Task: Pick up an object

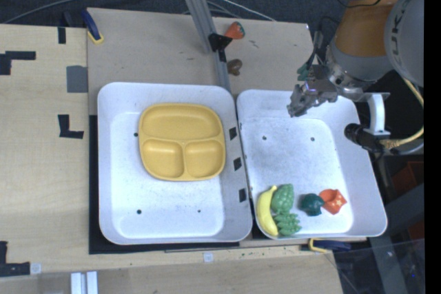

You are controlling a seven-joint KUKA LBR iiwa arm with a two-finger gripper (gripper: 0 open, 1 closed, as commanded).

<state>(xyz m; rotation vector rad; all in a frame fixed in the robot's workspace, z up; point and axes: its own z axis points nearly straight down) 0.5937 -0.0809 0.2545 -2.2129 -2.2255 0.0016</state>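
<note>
Toys, four small ones, lie clustered well below my claw (301, 105) in the right bin (310, 148); yellow tray (182, 141) sits far left of it; then banana (266, 211), broccoli (282, 197), orange piece (334, 200); claw's opening I cannot tell.

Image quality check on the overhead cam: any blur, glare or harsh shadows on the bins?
Camera view: lighting is even and soft, no glare on either white bin; the yellow tray and the toy food are reasonably sharp, with faint shadows; the pincer is small, dark and a little blurry, so its detail is lost.
</note>
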